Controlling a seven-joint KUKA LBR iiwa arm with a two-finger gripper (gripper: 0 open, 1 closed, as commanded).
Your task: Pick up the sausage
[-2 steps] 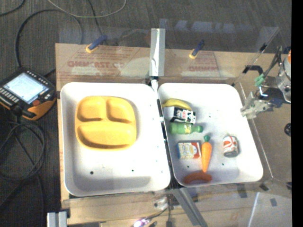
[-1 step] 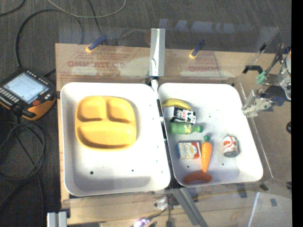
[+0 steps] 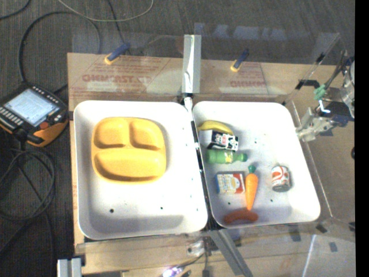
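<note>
The sausage (image 3: 241, 216), short and reddish-brown, lies along the front wall of the right bin (image 3: 300, 154), just below the tip of an orange carrot (image 3: 251, 190). My gripper (image 3: 316, 123) hangs at the far right, over the right bin's outer rim and well away from the sausage, up and to its right. Nothing is seen held by it.
The right bin also holds a banana (image 3: 214, 126), a black-and-white carton (image 3: 223, 139), a green bottle (image 3: 225, 156), a small blue-and-red box (image 3: 229, 183) and a red-and-white can (image 3: 280, 178). A yellow divided tray (image 3: 130, 148) sits in the left bin (image 3: 115, 212).
</note>
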